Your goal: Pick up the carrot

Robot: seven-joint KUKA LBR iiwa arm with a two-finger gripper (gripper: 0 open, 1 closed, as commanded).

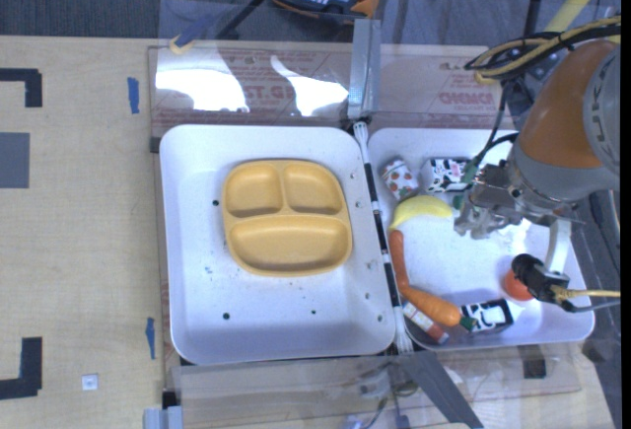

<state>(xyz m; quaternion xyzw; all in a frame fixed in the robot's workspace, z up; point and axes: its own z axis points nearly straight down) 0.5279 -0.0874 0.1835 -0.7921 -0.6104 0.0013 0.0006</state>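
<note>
The carrot (436, 304) is an orange tapered piece lying near the front left corner of the right bin (552, 323), its thick end pointing right. My gripper (476, 218) hangs over the middle of that bin, just right of a yellow banana (421, 211). It is well behind the carrot and apart from it. The grey arm with its orange band (564, 136) comes in from the right.
A long red-orange sausage-like piece (398, 256) runs along the right bin's left wall, ending at the carrot. A strawberry (398, 178) and a cow-patterned item (446, 174) lie at the back, and a black-and-white item (488, 316) at the front. The left bin (187, 250) holds a yellow divided plate (286, 217).
</note>
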